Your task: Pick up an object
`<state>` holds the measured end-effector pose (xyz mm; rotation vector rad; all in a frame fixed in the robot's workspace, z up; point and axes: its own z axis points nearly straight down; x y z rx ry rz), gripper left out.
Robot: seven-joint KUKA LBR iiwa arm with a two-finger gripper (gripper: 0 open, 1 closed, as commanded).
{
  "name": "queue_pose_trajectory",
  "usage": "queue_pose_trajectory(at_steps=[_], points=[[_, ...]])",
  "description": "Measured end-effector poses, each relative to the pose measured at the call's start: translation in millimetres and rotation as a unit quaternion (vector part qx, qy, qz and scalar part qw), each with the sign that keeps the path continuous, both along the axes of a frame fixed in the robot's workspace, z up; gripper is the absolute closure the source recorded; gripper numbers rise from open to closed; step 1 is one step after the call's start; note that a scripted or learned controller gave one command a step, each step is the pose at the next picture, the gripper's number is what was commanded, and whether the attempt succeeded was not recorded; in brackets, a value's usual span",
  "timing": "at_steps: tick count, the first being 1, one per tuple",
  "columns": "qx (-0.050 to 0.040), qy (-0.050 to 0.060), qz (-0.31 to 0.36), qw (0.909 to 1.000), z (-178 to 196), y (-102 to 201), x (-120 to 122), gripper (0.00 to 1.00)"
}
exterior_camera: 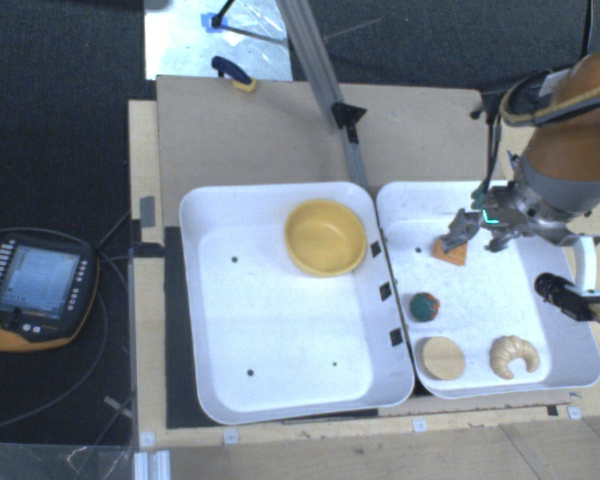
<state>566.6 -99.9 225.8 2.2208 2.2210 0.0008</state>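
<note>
The surface (270, 128) is tan board, bare toward the back; two white bins lie on it side by side, left bin (280, 368) and right bin (570, 353), rims touching.

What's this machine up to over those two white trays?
The robot arm reaches in from the right, and its claw is down at a small orange wedge in the right bin. I can't tell whether it has gripped the wedge. A green ball, a round tan biscuit and a croissant lie nearer the front of that bin. The left bin holds a yellow bowl.
</note>
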Motion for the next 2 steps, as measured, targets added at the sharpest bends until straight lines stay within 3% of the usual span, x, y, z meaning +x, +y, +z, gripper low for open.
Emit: queue_pose_trajectory(at_steps=[1, 2], points=[[0.0, 0.0, 0.0, 1.0, 0.0, 0.0, 0.0, 0.0], [0.0002, 0.002, 0.0, 1.0, -58.8, -7.0, -4.2, 0.0]])
